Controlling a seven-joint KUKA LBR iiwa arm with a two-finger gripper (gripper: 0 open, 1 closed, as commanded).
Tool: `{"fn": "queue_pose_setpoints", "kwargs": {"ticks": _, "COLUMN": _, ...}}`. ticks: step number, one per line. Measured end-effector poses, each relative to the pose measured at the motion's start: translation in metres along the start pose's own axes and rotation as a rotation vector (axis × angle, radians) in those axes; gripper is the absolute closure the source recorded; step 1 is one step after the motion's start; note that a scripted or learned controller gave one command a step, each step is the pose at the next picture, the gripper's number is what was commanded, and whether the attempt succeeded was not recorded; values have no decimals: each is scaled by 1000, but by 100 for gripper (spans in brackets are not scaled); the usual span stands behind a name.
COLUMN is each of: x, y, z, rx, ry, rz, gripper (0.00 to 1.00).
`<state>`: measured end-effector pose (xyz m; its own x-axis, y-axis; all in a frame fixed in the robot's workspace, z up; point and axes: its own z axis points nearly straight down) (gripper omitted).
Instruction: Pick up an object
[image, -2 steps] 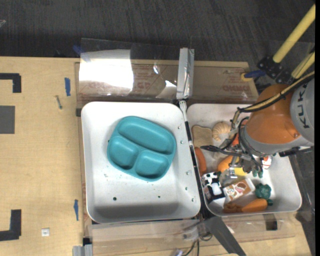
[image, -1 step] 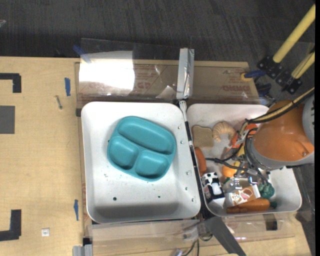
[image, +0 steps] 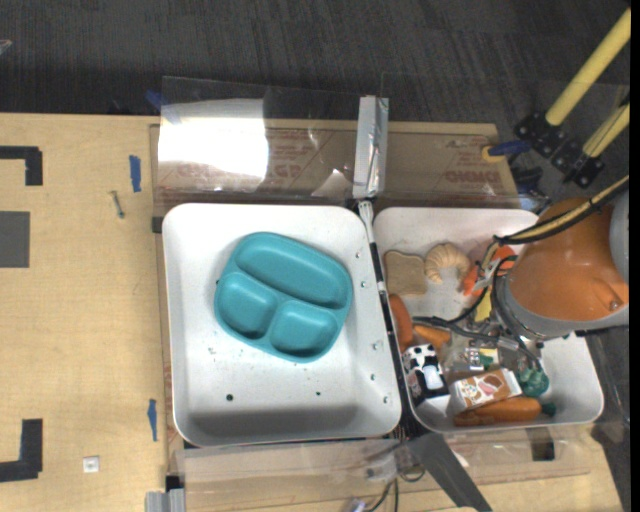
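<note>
The right bin (image: 587, 398) holds several toy foods. A tan bread slice (image: 405, 270) and a pale croissant (image: 447, 262) lie at its back. An orange sausage (image: 400, 318) lies along the left wall, with a black-and-white cow-patterned piece (image: 422, 362) in front of it. A small brown-and-white carton (image: 483, 387) and an orange carrot (image: 502, 409) rest near the front wall. My gripper (image: 497, 350) hangs low in this bin under the orange-banded wrist (image: 565, 275), just above the carton. Cables and the wrist hide its tip.
The left bin (image: 190, 240) holds a teal divided plate (image: 283, 295). A clear plastic wall (image: 368, 150) rises behind the bins. Yellow poles (image: 595, 65) stand at the far right. A green piece (image: 536, 380) sits by the wrist.
</note>
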<state>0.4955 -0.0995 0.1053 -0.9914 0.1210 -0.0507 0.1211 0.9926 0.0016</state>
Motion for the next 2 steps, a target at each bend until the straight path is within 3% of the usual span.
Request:
{"fn": "queue_pose_setpoints", "kwargs": {"ticks": 1, "x": -53, "y": 42, "z": -159, "rx": -1, "ry": 35, "rz": -23, "gripper": 100}}
{"fn": "queue_pose_setpoints", "kwargs": {"ticks": 2, "x": -152, "y": 55, "z": -160, "rx": 0, "ry": 43, "rz": -32, "gripper": 100}}
